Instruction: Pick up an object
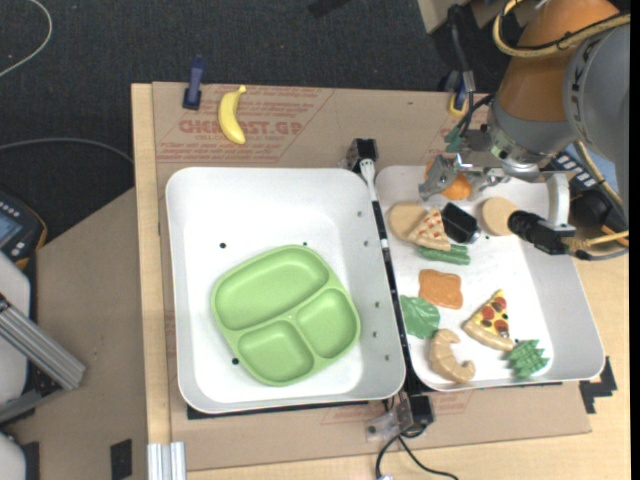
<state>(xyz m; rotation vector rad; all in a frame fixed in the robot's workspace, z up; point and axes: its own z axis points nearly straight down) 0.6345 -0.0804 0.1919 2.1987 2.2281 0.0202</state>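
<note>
arm (560, 58): grey w/ orange band, in from right, wrist over back of right bin
gripper (459, 180): low over back-left part of right bin, above an orange item; fingers hard to read, can't tell open or closed, can't tell if anything is gripped
orange item (456, 189): small, orange, partly hidden by gripper, near back wall of right bin; what it is can't be made out
right bin (560, 298): white, shallow, holds toy food
pizza slice A (432, 231): just below gripper, a black part of the tool beside its right edge
tan round pcs: one left of slice A (403, 218), one right at (495, 215)
green strip (446, 254): lies under slice A, touching it
orange flat pc (440, 288): mid bin
green leaf (419, 317): near left wall
pizza slice B (490, 321): right of centre
croissant-like pc (448, 357): front, near rim
dark green leafy pc (526, 358): front right, just beside slice B
left bin (200, 228): white, holds green divided plate (284, 313), 3 compartments, tilted in plan
banana (233, 115): on cardboard sheet (300, 118) behind left bin, well apart from both bins
</note>
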